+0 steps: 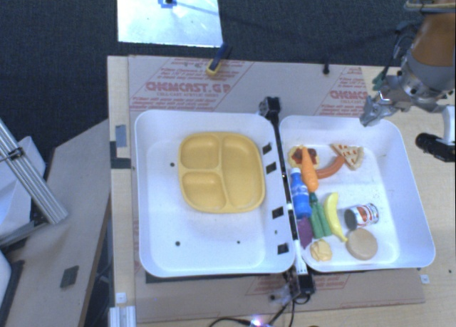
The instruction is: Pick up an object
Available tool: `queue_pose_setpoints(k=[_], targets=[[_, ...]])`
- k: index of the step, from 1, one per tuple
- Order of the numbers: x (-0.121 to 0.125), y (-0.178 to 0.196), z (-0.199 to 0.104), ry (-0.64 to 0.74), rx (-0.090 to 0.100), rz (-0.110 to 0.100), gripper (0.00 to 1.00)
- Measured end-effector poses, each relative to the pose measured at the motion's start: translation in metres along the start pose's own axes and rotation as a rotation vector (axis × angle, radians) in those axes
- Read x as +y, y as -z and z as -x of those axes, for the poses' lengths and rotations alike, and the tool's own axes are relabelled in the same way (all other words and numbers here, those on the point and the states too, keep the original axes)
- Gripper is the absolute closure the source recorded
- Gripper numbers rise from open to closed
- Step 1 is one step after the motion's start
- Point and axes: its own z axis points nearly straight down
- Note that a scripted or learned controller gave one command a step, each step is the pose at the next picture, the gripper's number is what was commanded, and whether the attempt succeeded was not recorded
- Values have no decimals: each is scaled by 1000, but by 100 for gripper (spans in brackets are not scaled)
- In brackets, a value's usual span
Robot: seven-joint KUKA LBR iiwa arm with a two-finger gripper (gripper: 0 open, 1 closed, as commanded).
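While the claw (372, 113) hovers over the right bin's (406, 149) far rim, its grip state unreadable, toy food (320, 194) lies below; a yellow plate (219, 172) sits left.

the grey arm (427, 62) is reaching in from the right edge, its orange band (434, 40) sitting above the wrist. the gripper (372, 113) is pointing down and to the left, hanging at the low end of the arm, its fingers too small and blurred to read.
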Motion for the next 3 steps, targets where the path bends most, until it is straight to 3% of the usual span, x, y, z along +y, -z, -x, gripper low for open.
queue_pose_setpoints(k=[3], targets=[[-18, -16, -153, 4, 4, -8, 100]])
